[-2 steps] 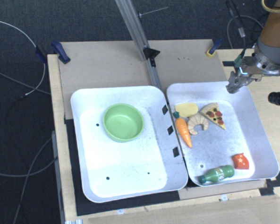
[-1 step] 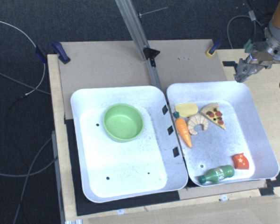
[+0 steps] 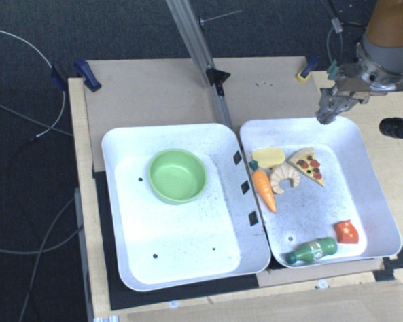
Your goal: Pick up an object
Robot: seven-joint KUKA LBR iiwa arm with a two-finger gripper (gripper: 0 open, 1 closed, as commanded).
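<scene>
- We see the tool [image 3: 326, 112] hanging over the far rim of the right bin [image 3: 364, 154]; we cannot tell how it is set.
- In that bin lie a carrot [image 3: 264, 190], pizza slice [image 3: 307, 166], bottle [image 3: 312, 251] and more.
- The left bin [image 3: 123, 216] holds a green bowl [image 3: 178, 176].

No text, label, brand, number or sign can be read anywhere here. The green bottle [image 3: 312, 251] in the right bin's near end carries a pale label band, too small to make out.
</scene>
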